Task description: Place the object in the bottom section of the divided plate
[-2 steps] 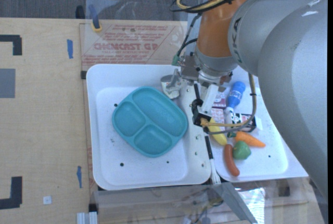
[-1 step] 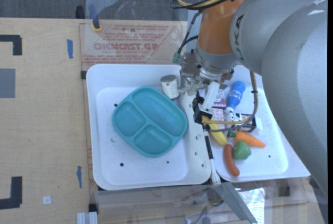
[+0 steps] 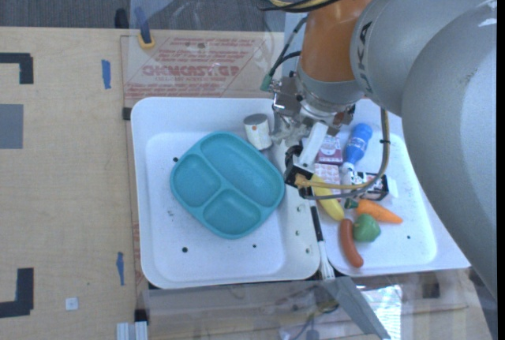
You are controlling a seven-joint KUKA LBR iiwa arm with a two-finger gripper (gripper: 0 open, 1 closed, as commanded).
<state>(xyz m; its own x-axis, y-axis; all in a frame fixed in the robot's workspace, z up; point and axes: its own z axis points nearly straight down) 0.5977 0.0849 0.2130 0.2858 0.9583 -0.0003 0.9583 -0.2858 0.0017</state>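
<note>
Looking down on a bench: left bin (image 3: 158, 252) and right bin (image 3: 410, 244), both white, side by side. In the left bin, a teal divided plate (image 3: 207, 181), bare, with its bottom section (image 3: 233, 214) toward the bin's near edge. Gripper (image 3: 290, 140) low over the shared wall (image 3: 304, 232) between the bins, toward their far edge. Width of its opening impossible to tell; nothing seen held. Likeliest object: a small pale cup (image 3: 256, 130) in the left bin's far right corner, just beside the plate's rim. Probably light, rigid and smooth-sided; best taken across its round side, gently, to guard against slipping.
</note>
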